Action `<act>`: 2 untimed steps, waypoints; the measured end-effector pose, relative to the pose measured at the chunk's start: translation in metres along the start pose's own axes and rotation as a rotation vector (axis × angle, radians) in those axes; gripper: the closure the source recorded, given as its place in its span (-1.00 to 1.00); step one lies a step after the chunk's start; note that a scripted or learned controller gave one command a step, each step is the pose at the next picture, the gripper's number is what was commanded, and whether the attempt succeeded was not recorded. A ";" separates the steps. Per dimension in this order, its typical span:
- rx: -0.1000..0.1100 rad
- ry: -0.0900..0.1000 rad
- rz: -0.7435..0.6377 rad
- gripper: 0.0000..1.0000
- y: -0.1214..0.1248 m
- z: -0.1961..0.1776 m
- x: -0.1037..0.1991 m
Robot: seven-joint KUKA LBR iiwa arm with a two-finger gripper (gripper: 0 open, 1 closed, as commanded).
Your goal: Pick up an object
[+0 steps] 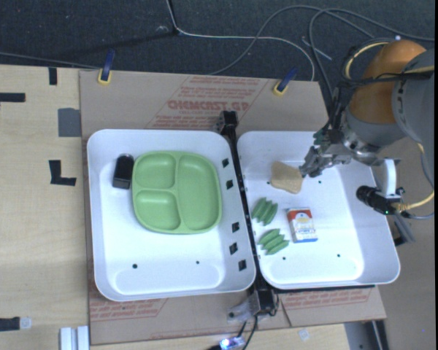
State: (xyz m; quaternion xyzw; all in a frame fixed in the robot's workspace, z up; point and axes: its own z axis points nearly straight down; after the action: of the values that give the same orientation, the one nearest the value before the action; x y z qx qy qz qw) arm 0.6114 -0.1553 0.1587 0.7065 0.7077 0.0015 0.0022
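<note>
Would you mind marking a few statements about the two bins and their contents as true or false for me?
1. The green divided plate lies in the left bin. True.
2. The small black object sits on the plate. False: it lies beside the plate's left edge.
3. The red and white box is in the right bin. True.
4. The gripper hangs over the left bin. False: it is over the right bin, next to the tan block.

A robotics lab: 2 white bins (pixel 102 195) on clamped cardboard (pixel 204 100), loose cables (pixel 277 39).
</note>
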 end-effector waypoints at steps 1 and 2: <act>0.000 0.000 0.000 1.00 0.001 -0.064 0.002; 0.003 0.001 0.000 1.00 0.002 -0.088 0.002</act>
State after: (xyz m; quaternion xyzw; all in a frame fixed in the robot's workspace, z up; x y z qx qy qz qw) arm 0.6127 -0.1532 0.2468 0.7066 0.7076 0.0006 0.0007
